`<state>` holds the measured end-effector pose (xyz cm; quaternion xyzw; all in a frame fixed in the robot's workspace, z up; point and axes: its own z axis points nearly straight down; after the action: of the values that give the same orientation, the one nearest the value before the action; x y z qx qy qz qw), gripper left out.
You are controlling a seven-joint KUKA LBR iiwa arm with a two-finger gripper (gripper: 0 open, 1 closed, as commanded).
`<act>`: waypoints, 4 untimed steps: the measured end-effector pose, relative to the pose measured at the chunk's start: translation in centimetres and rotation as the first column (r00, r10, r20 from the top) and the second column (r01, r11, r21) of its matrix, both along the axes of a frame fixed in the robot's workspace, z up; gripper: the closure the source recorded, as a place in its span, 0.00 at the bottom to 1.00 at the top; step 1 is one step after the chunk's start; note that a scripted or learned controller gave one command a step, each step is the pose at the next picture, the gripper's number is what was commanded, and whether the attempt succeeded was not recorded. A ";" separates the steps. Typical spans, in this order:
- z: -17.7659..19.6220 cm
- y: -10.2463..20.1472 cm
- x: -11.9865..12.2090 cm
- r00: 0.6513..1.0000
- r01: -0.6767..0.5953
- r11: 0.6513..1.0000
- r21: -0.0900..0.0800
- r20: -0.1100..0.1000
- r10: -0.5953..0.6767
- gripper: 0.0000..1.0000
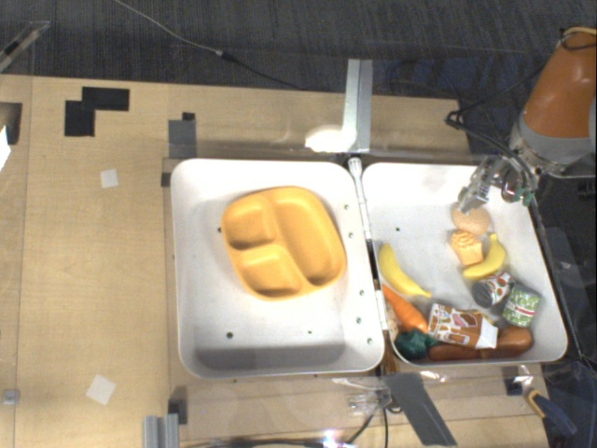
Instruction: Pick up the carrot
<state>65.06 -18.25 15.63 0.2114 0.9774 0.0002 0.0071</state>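
Even, fairly bright overhead light. White bins near blown out, a glare patch on the bench just above the divider between them. Soft shadow inside left bin's lower wall. Slight overall softness; gripper mildly blurred.

The carrot is orange with a dark green top. It lies flat in the right bin, near that bin's front left corner, angled, its tip toward the dividing wall and its green end toward the front rim.
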 end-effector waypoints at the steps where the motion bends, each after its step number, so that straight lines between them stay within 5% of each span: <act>1: -6.7 -0.1 -2.4 0.869 -0.495 0.869 -0.006 -0.003 0.495 1.00; 2: -6.6 6.5 2.3 0.854 -0.520 0.854 -0.005 -0.001 0.520 1.00; 3: -5.2 0.3 2.1 0.889 -0.459 0.889 -0.007 -0.003 0.459 1.00; 4: -2.8 -0.9 -4.1 0.904 -0.429 0.903 -0.005 -0.004 0.429 1.00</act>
<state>60.92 -19.20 12.85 -0.0085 0.9999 -0.0012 0.0059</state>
